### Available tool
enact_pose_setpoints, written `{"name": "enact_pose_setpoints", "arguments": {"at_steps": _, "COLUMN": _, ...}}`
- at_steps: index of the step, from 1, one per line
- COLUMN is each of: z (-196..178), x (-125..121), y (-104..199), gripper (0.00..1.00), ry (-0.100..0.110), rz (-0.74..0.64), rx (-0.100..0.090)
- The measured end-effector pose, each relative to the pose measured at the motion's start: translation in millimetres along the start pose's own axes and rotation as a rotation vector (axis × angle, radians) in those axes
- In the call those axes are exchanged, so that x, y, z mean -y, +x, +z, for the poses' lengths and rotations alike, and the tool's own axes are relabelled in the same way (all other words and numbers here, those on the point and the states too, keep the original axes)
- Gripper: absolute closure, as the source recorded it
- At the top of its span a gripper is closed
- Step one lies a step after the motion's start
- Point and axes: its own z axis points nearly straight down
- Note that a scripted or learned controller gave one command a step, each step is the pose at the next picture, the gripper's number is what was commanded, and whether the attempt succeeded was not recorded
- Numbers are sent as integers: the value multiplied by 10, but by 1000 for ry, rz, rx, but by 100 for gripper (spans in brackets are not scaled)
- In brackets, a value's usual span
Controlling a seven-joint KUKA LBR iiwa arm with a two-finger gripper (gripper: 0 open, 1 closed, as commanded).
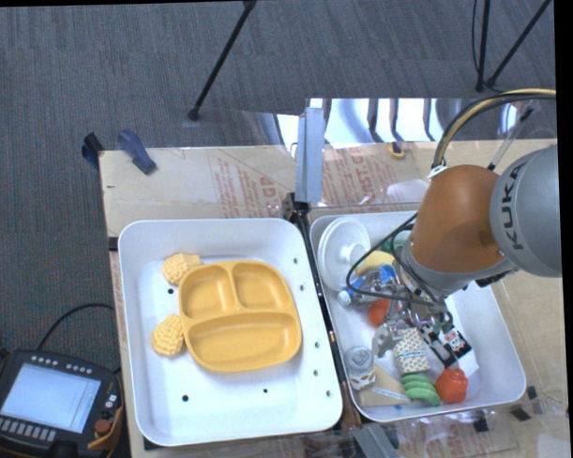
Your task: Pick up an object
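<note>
At the far left, on the floor beside the bench, a teach pendant is cut off by the lower edge of the picture. The left bin holds a yellow divided tray, lying flat, with two small waffle-patterned yellow pieces touching its left side: one by its upper left corner, the other lower down. The right bin is crowded, and much of it is hidden under the arm, whose orange band and grey wrist cover the bin's upper right part. Clear of the arm lie a white bowl in the upper left corner, a small jar by the left wall, a green piece near the front wall and a red round thing just right of it; what lies in the middle of the heap is too jumbled to name. The arm reaches in from the right and bends down, so the gripper points into the middle of the clutter, next to a red-orange piece. Whether the jaws are spread or closed cannot be made out among the objects, nor whether anything sits between them.
</note>
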Motion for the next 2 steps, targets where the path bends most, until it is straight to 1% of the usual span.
{"name": "enact_pose_setpoints", "arguments": {"at_steps": 1, "z": 5, "x": 39, "y": -116, "gripper": 0, "ry": 1, "rz": 123, "rx": -2}}
{"name": "enact_pose_setpoints", "arguments": {"at_steps": 2, "z": 9, "x": 15, "y": -205, "gripper": 0, "ry": 2, "rz": 378, "rx": -5}}
